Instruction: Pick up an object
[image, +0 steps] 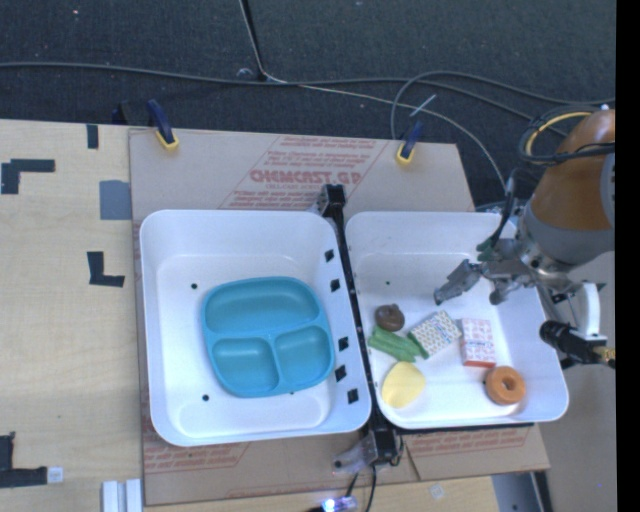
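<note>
Above the right bin (520, 405), your end effector (475, 285) hangs spread and empty; the donut (505, 385) and the others remain unpicked.

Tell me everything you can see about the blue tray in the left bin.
The blue tray is a light blue, plastic-looking divided plate with rounded corners and three compartments: one long section along its far side, two smaller ones along the near side. It lies flat, right side up and slightly rotated, on the floor of the left bin, roughly central. Nothing sits in it, and only the bin floor touches it.
</note>
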